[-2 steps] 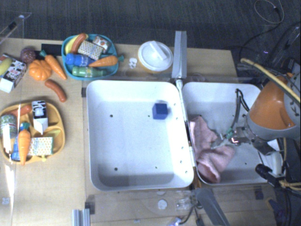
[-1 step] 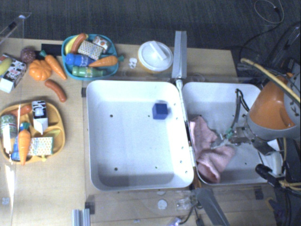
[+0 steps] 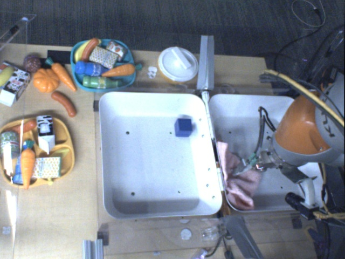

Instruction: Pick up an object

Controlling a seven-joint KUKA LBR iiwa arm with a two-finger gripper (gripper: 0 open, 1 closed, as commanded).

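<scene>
On my feed, the far left of the counter (image 3: 161, 63) carries a yellow tray (image 3: 67, 155) of toy food at nine o'clock and a blue bowl (image 3: 129, 80) of toy food at eleven o'clock, with a white lid (image 3: 179, 62) just right of the bowl. The left bin (image 3: 140, 198) holds a blue cube (image 3: 184, 127) toward its upper right, well apart from the walls. In the right bin (image 3: 237, 112) I see a pink cloth (image 3: 240, 185) bunched against the left wall, its long axis running from twelve to six o'clock, its lower end at the bin's bottom edge. The pincer (image 3: 252, 164) sits right at the cloth's upper right part, touching it, but I cannot tell whether it is spread or pinched; it is too small and dark. The arm (image 3: 302, 134) hides much of the bin's right side.
</scene>
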